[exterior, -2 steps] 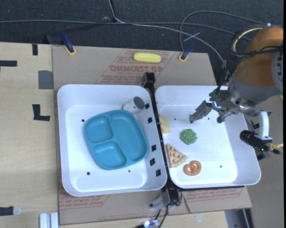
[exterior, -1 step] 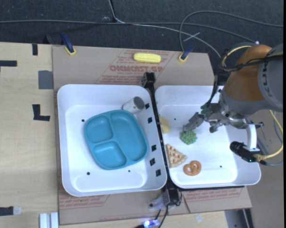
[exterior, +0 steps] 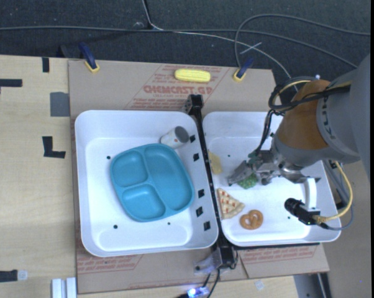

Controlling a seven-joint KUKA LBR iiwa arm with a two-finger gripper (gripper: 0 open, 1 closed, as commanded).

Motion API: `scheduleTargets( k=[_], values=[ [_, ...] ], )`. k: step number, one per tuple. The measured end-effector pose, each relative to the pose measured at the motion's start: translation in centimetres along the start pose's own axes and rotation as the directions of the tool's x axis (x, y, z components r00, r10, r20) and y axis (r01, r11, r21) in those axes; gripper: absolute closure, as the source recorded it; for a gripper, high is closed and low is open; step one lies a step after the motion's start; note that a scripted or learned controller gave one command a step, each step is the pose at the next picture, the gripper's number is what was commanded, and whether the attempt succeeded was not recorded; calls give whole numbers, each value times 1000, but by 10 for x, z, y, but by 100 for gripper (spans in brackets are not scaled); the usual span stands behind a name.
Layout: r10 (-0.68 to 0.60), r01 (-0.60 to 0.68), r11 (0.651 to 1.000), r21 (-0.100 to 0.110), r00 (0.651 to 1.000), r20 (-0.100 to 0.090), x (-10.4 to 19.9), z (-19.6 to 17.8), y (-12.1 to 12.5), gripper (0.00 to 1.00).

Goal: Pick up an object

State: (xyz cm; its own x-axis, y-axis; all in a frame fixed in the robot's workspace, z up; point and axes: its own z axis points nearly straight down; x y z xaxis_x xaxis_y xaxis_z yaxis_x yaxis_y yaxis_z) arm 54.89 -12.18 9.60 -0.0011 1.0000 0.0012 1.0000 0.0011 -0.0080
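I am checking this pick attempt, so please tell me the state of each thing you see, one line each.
Blue plastic divided plate: flat in the left white bin.
White cup: on its side by the plate.
Green toy vegetable: at the gripper tip, grasp unclear.
Pizza slice toy: flat in the right white bin.
Brown pretzel toy: flat, untouched.
Yellow corn toy: on cardboard outside the bins.

R bin (exterior: 237, 120): back half bare, free to pass. Front-left crowded w/ pizza slice (exterior: 228, 202), pretzel (exterior: 251, 219), green piece (exterior: 248, 181) just by gripper (exterior: 244, 173). L bin (exterior: 87, 166): blue plate (exterior: 151, 182) fills middle, white cup (exterior: 176, 136) at back-right corner; front strip open. Arm (exterior: 311, 129) blocks R bin's right edge
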Motion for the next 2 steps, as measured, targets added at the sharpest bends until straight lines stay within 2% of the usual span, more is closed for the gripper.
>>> scheduleTargets(
  k=[1, 2],
  values=[
    [-1, 1, 1000, -5, 1000, 0, 0, -14, 1, 100],
    [1, -1, 1000, -12, 1000, 3, -9, -70, -1, 100]
  ],
)
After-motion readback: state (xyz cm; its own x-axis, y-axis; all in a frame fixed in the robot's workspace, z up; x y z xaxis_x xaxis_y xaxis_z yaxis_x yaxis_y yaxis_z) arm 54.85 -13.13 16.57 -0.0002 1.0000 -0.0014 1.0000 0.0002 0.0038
